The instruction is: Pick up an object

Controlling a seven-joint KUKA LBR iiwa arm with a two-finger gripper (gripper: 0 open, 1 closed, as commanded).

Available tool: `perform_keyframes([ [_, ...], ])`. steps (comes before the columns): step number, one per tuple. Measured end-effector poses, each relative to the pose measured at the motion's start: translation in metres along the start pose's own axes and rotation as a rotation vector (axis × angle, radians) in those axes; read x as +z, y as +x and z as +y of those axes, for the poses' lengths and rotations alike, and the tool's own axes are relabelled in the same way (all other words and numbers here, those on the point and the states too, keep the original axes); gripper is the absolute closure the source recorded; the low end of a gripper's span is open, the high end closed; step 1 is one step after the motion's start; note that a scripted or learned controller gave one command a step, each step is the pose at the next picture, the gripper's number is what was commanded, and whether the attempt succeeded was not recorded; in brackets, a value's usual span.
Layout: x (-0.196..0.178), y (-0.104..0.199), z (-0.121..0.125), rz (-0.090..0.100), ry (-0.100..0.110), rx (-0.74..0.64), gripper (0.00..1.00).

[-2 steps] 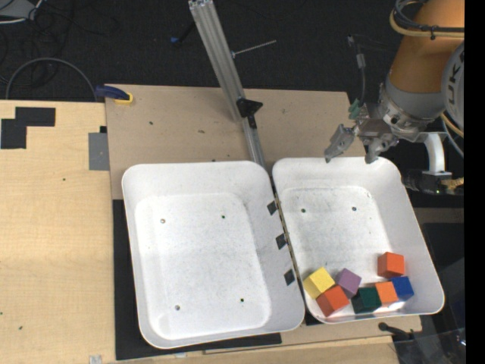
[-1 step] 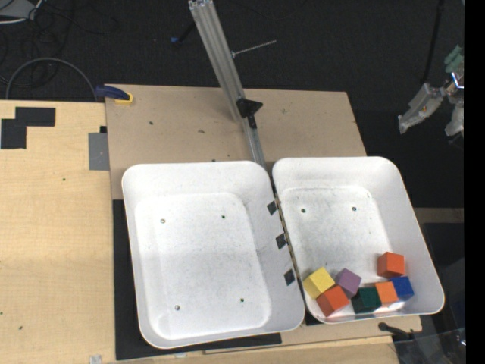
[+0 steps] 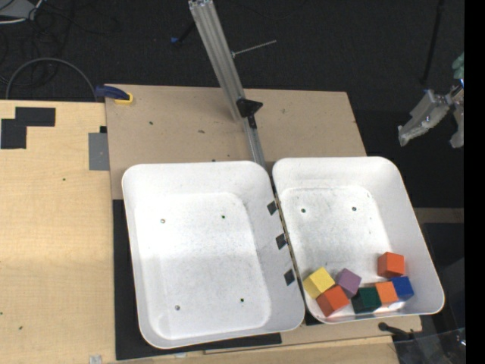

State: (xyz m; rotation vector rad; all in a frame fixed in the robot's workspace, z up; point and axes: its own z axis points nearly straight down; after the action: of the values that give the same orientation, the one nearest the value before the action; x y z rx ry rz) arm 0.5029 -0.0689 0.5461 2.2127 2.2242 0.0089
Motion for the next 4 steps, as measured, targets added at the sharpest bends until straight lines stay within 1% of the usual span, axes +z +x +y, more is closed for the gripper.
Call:
perform_keyframes([
  [1, 0.005, -0.026, -0.011, -0.001, 0.01, 0.006, 0.0],
  [2, 0.02, -0.036, -0.016, -0.001, 0.011, 0.006, 0.0],
  [3, 0.005, 0.046, -0.015, 0.0, 0.008, -0.003, 0.0],
  [4, 0.006, 0.132, -0.015, 0.0, 0.01, -0.003, 0.0],
])
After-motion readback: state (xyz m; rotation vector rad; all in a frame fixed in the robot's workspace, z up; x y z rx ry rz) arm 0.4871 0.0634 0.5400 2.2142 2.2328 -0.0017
